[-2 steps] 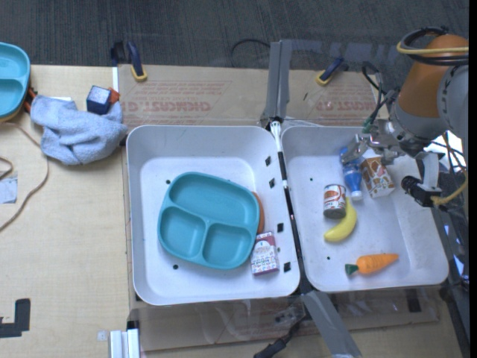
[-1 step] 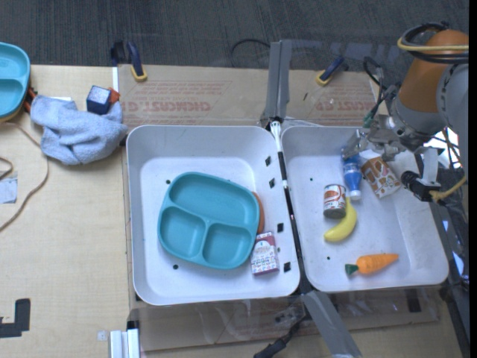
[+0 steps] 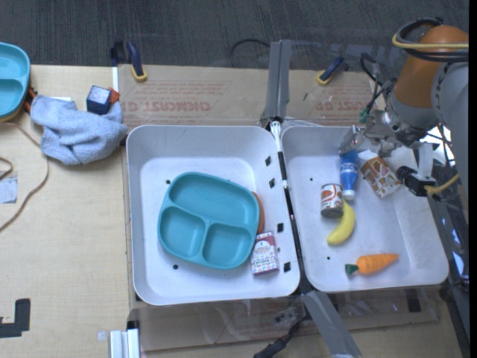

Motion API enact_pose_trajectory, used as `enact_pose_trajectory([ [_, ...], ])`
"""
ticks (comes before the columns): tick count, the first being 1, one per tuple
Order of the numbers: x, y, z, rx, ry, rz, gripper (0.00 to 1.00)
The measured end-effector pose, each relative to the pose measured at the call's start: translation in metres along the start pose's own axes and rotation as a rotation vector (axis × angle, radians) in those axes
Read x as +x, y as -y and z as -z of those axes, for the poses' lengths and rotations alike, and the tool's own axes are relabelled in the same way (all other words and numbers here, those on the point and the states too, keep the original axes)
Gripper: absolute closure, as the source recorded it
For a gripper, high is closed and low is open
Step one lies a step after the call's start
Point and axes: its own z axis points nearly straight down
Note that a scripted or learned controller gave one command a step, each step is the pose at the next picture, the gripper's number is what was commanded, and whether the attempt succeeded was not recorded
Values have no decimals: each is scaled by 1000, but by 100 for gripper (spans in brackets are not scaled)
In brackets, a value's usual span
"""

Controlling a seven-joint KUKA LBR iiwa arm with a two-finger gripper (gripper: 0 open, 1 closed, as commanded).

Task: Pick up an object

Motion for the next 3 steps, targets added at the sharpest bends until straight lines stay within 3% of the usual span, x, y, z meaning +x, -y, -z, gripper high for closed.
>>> enact_pose_trajectory([
  [1, 13, 8, -14, 23, -7, 12, 0],
  [2, 12, 7, -4, 21, -5, 12, 100],
  [3, 74, 56, 116, 29, -6, -130, 100],
])
